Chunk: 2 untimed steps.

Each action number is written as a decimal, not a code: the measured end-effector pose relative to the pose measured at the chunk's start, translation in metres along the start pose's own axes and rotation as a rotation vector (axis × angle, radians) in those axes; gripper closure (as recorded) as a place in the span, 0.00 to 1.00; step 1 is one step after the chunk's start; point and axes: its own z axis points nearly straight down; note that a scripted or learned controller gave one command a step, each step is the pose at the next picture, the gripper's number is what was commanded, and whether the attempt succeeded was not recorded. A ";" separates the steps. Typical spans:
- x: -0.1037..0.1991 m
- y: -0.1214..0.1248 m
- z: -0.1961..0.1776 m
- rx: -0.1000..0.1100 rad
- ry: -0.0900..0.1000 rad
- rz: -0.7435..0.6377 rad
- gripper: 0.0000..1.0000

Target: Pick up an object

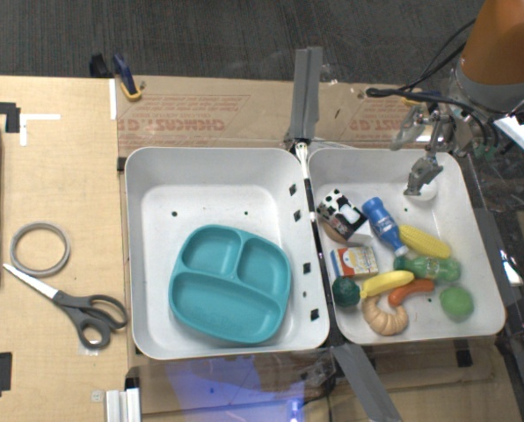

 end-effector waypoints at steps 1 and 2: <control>0.033 -0.011 0.137 0.000 0.000 0.180 0.00; 0.073 -0.014 0.136 0.001 0.001 0.153 0.00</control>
